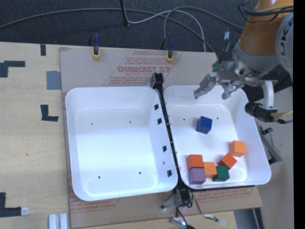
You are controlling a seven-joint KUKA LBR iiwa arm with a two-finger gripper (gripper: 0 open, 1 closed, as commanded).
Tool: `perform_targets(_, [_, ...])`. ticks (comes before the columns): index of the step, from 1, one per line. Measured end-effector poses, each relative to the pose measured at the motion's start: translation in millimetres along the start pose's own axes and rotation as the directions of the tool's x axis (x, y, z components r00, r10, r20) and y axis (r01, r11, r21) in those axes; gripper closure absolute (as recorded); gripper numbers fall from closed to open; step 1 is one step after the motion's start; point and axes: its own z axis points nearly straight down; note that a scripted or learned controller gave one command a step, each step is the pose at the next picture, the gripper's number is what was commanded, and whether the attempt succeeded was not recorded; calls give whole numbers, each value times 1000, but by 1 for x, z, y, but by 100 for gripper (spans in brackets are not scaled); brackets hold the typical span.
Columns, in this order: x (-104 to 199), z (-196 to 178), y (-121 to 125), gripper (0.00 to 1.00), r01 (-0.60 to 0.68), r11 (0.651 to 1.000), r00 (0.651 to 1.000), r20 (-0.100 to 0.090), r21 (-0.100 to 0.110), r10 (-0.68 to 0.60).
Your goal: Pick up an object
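Note:
My gripper hangs open over the far edge of the right bin, its two grey fingers spread with nothing between them. A blue cube lies alone in that bin, below and slightly left of the gripper. Near the bin's front corner sits a cluster of blocks: an orange cube, a purple cube, a light orange block, a green block, a red-orange block and another orange cube.
The left bin stands beside the right one, joined by a black divider strip. Both rest on a cardboard sheet held by two clamps at its far edge. Cables trail behind the bench.

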Motion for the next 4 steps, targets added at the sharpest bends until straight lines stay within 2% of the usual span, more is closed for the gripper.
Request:
perform_targets(1, [-56,77,-8,0,-5,1000,1000,0,7,5])
perform_targets(2, [-43,16,-12,0,28,1000,1000,1,-5,-28])
perform_targets(3, [-56,189,20,0,-1,1000,1000,-2,15,1])
perform_targets(4, [3,189,-13,0,3,1000,1000,0,-3,-3])
